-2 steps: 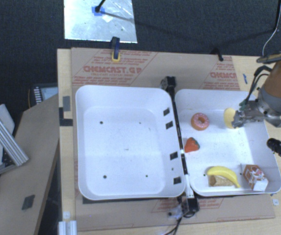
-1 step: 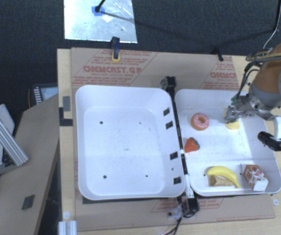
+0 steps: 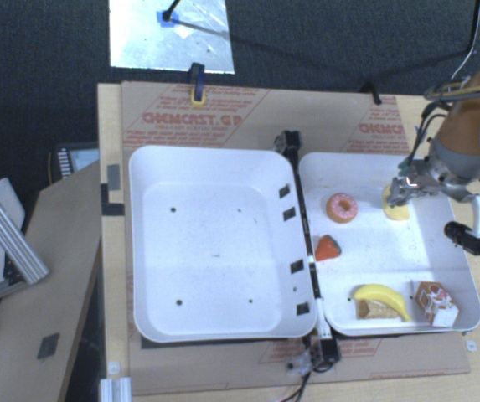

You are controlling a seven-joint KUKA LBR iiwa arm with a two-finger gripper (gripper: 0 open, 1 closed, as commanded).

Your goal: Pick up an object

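My gripper (image 3: 400, 193) hangs low over the far part of the right bin (image 3: 457, 262), right above a pale yellow object (image 3: 398, 212) that it partly hides. A pink donut (image 3: 341, 208) lies to the left of it. A red strawberry (image 3: 327, 248) sits near the bin's left wall. At the front of the bin, a banana (image 3: 384, 296) rests on a slice of bread (image 3: 372, 310), with a small red and white box (image 3: 436, 302) to its right.
The left bin (image 3: 214, 162) stands beside the right one, with a black divider strip (image 3: 300, 224) between them. A black and white attachment (image 3: 469, 234) sticks out over the right bin's right rim. Both bins rest on a cardboard sheet (image 3: 248, 111).
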